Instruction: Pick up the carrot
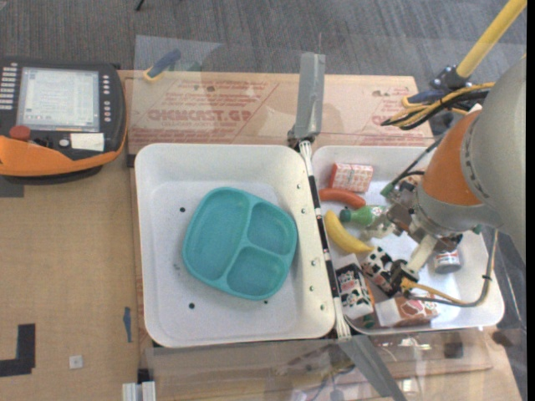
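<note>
Arm: grey jointed robot arm with an orange band, entering from the right above the right-hand bin.
Hand: two-finger hand, low over the right shallow white bin; whether it is parted or closed cannot be told, and nothing is seen in its grasp.
Carrot: orange tapered carrot, lying to the left of the hand, near it but apart, beside the bin's left wall.
Neighbours: yellow plastic banana below the carrot; small red-and-white carton above it; green toy piece between carrot and hand.
Left bin: teal three-compartment plate, well apart from the hand, resting in the left white bin.
Tabletop: grey-and-orange control pendant at far left.
</note>
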Motion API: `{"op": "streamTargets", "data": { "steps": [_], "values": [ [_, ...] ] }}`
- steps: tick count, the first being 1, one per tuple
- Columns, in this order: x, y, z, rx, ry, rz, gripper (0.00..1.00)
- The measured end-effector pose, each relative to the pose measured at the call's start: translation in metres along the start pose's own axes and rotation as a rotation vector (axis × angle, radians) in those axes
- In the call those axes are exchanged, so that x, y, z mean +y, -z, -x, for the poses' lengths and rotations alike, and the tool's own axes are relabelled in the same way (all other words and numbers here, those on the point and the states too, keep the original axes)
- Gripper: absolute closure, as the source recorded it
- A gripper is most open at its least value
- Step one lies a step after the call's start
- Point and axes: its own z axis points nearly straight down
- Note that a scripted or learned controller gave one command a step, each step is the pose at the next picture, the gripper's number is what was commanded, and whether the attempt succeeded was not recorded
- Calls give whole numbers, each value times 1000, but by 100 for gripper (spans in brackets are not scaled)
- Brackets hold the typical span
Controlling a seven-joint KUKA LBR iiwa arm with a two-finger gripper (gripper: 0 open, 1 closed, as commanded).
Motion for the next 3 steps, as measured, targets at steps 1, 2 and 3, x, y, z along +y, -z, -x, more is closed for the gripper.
{"op": "streamTargets", "data": {
  "steps": [1,2,3],
  "values": [
    [-33,1,28,3,-318,5,0],
    [-33,11,28,2,-316,2,100],
    [-21,81,53,-4,-529,-5,100]
  ]
}}
